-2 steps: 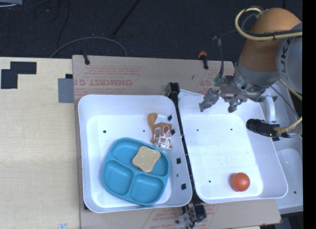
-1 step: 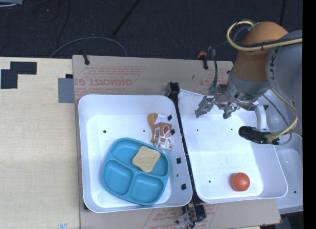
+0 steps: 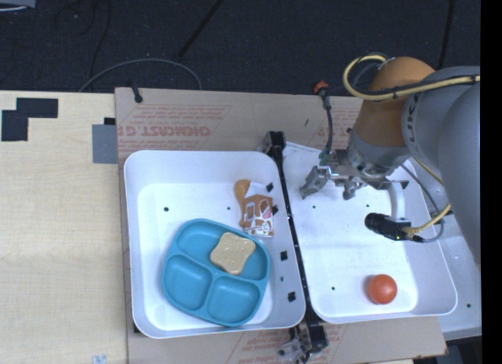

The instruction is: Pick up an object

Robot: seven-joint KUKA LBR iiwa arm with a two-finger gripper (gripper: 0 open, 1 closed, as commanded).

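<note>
Two white bins sit side by side on the desk (image 3: 55,221), on a sheet of cardboard (image 3: 204,123). Left bin (image 3: 149,190) holds a blue divided plate (image 3: 196,284) low in the bin, with a slice of toast (image 3: 232,253) lying on the plate's upper right section. Just above the plate, near the bin's right wall, a small brown-and-white carton (image 3: 258,216) lies tilted, and a tan piece (image 3: 242,191) sits touching its upper left edge; can't tell what that piece is. Right bin (image 3: 329,276) holds a red tomato (image 3: 382,289) near its lower right corner, alone, well apart from the hand. Arm (image 3: 439,131) reaches in from the right, orange band (image 3: 388,107) above the wrist, yellow cable looped at the top. Hand (image 3: 329,183) is over the upper left part of the right bin, near the divider between the bins, pointing left and down. Fingers look slightly spread with nothing between them; no object held. A black part (image 3: 386,225) with a cable hangs below the wrist over the bin's middle. Tomato lies untouched on the bin floor. Dark carpet with cables lies beyond the desk.
</note>
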